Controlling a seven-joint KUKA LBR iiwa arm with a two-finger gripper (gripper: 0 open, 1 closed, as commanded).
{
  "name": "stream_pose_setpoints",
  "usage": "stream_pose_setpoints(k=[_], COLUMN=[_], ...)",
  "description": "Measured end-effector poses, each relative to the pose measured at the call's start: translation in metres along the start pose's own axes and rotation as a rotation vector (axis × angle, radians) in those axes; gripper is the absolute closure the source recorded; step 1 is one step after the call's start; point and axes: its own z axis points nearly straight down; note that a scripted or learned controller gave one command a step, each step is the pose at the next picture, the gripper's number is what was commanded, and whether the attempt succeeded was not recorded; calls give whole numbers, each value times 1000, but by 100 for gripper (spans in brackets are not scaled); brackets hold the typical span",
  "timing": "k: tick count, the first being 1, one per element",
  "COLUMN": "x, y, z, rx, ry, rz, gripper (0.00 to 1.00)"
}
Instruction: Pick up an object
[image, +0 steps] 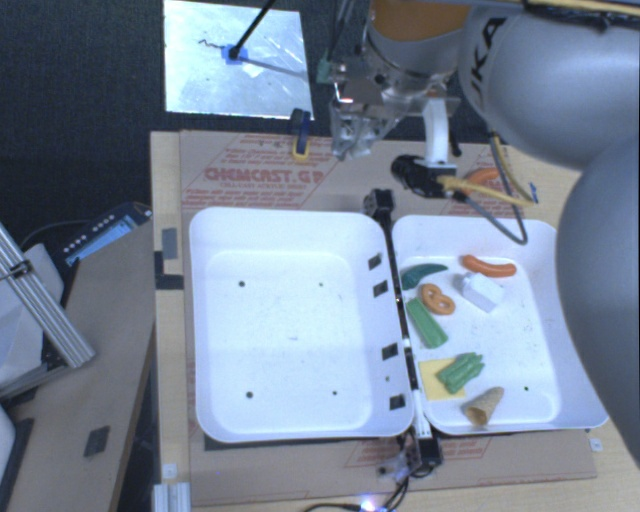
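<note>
The right bin (540, 400) holds several toy foods. An orange sausage (488, 266) lies at the back, with a white block (482, 292) just in front of it. A pretzel (436, 299) sits between a dark green pod (424, 272) and a light green stick (426, 323). Nearer the front lie a yellow slice (433, 377), a green bundle (461, 371) and a tan cone (484, 404). My gripper (350, 135) hangs high over the cardboard behind the bins, beyond the left bin's far right corner and apart from every object.
The left bin (290, 320) sits beside the right one, with a black clip strip (395, 310) along their shared edge. Orange and black cables (470, 190) lie behind the right bin. The grey arm (570, 120) covers the upper right.
</note>
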Motion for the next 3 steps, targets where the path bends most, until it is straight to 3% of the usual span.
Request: stream_pose_setpoints(k=[1,2,3], x=[-7,-127,-178], y=[1,-1,-2], z=[-169,-166,-122], rx=[-14,3,8], ry=[-1,-7,-6], rz=[9,24,19], gripper=[100,100,100])
